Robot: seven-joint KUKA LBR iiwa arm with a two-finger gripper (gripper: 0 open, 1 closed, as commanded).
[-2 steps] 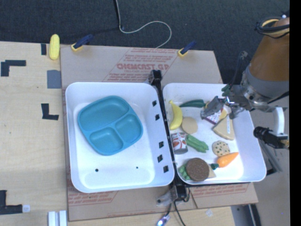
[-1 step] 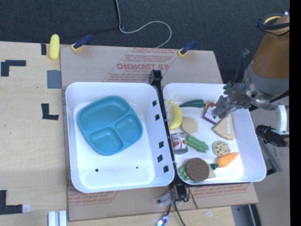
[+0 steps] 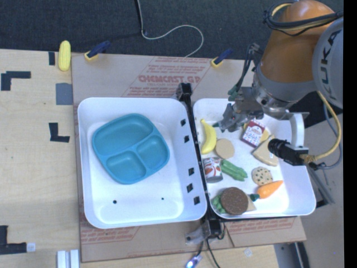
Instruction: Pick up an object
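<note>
The right bin [image 3: 295,208] holds several toy foods: a yellow banana [image 3: 208,137], a tan round cracker [image 3: 225,148], a small can [image 3: 212,169], a green pea pod [image 3: 234,170], a burger [image 3: 234,201], a cookie [image 3: 261,175], a carrot [image 3: 269,188], a cheese wedge [image 3: 263,152] and a red carton [image 3: 253,133]. My gripper [image 3: 230,120] hangs over the back of this bin, just right of the banana's top and left of the red carton. Nothing shows between its dark fingers.
The left bin [image 3: 100,205] holds a blue divided plate [image 3: 130,147]. A black divider [image 3: 192,144] runs between the bins. A yellow object [image 3: 64,55] lies on the bench at far left, and a white cable [image 3: 167,35] trails behind the bins.
</note>
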